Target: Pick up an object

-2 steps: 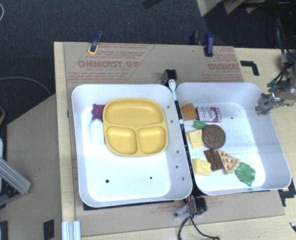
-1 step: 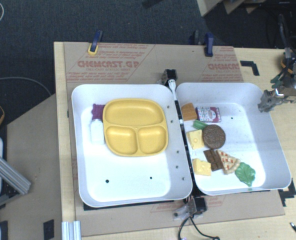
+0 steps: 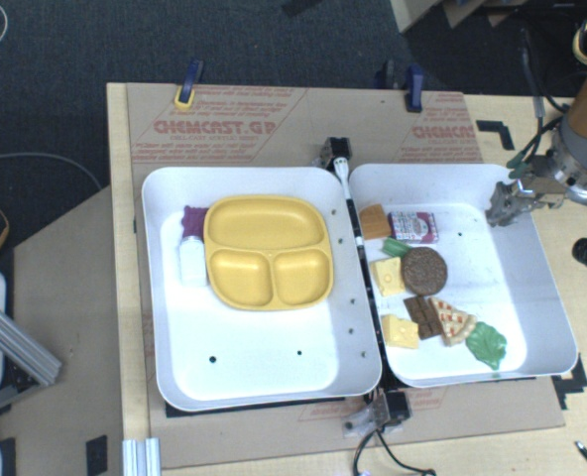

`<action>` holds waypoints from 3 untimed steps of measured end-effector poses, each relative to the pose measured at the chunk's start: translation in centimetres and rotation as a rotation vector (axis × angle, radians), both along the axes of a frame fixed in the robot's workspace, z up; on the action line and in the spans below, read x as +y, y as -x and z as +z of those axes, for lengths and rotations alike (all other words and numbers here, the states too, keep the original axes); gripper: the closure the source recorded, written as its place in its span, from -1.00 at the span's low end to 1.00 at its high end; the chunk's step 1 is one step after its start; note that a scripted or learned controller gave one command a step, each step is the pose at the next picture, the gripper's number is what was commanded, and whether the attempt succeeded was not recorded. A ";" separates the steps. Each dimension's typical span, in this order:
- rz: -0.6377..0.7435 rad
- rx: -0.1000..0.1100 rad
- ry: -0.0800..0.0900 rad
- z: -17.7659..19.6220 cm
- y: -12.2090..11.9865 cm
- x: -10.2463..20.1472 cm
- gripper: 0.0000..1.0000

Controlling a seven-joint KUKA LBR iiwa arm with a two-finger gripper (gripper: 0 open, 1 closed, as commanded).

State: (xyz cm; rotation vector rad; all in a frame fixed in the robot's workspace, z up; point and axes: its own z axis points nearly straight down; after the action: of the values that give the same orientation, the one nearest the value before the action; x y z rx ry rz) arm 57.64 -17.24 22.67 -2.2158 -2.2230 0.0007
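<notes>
The right bin (image 3: 531,276) holds several toy food pieces along its left side: a tan bread slice (image 3: 374,222), a red and white packet (image 3: 412,227), a brown round cookie (image 3: 423,271), a yellow cheese block (image 3: 388,277), another cheese wedge (image 3: 402,332), a chocolate square (image 3: 423,315), a pizza slice (image 3: 455,323) and a green leaf (image 3: 487,344). My gripper (image 3: 504,206) hangs at the bin's upper right rim, well away from the food, with nothing seen in it.
The left bin (image 3: 175,355) carries a yellow divided tray (image 3: 269,251), with a purple item (image 3: 193,220) and a white bottle (image 3: 191,262) tucked at its left. Clamps (image 3: 184,95) sit on the cardboard sheet behind the bins.
</notes>
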 end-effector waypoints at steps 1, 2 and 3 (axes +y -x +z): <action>0.002 0.001 -0.002 -1.0 1.0 5.8 1.00; 0.003 0.001 -0.001 -0.3 3.4 11.4 1.00; -0.003 -0.004 0.003 -1.0 2.0 10.6 1.00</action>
State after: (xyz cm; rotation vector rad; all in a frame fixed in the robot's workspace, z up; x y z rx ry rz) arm 55.63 -6.65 21.67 -2.2219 -2.2235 -0.0009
